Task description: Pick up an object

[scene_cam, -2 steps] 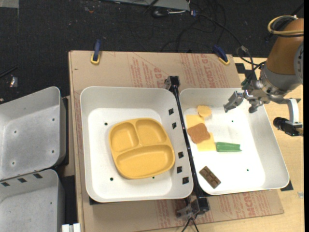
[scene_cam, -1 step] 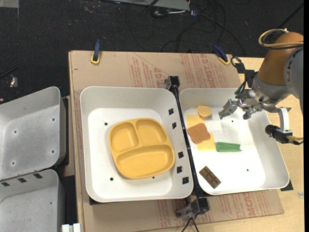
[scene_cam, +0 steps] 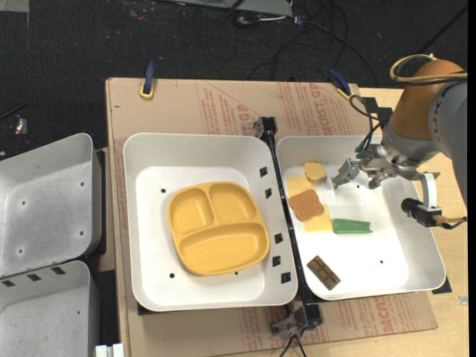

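Observation:
Several toy foods lie in the right bin [scene_cam: 416,262]. A small round orange piece [scene_cam: 314,171] sits at the back left. In front of it, a brown slice [scene_cam: 306,204] rests on yellow slices [scene_cam: 318,222]. A green piece [scene_cam: 350,227] lies right of those, and a dark brown bar [scene_cam: 323,272] lies near the front. My gripper [scene_cam: 358,175] hovers over the back of this bin, just right of the orange piece. It is open, with nothing between its fingers.
The left bin [scene_cam: 141,199] holds a yellow divided plate [scene_cam: 219,227]. A black divider [scene_cam: 282,214] runs between the two bins. Grey metal trays [scene_cam: 44,199] lie off the bench to the left. Cables hang beside the arm at the right.

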`<action>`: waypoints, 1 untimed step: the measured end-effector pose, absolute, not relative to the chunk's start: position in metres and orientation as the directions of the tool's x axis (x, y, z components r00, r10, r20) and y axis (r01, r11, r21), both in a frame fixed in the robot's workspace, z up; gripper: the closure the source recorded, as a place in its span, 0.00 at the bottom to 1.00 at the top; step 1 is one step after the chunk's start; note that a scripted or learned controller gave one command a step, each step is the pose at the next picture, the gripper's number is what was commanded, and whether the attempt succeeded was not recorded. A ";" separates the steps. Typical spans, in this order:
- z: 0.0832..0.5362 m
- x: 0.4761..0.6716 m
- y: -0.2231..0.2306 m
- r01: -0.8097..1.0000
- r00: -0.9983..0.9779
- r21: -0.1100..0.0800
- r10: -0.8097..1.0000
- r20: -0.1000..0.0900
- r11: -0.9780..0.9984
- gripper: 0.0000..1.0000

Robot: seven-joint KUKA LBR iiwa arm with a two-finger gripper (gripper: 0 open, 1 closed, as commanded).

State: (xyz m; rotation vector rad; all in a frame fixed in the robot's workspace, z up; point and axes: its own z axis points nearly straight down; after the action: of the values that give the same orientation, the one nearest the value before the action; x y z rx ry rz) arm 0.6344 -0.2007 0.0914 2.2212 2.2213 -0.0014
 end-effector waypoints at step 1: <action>0.103 0.635 -0.201 1.000 -0.001 0.003 1.000 -0.001 0.001 1.00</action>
State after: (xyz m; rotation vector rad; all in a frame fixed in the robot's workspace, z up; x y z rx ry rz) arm 0.6354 -0.2006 0.1034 2.2182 2.2201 0.0018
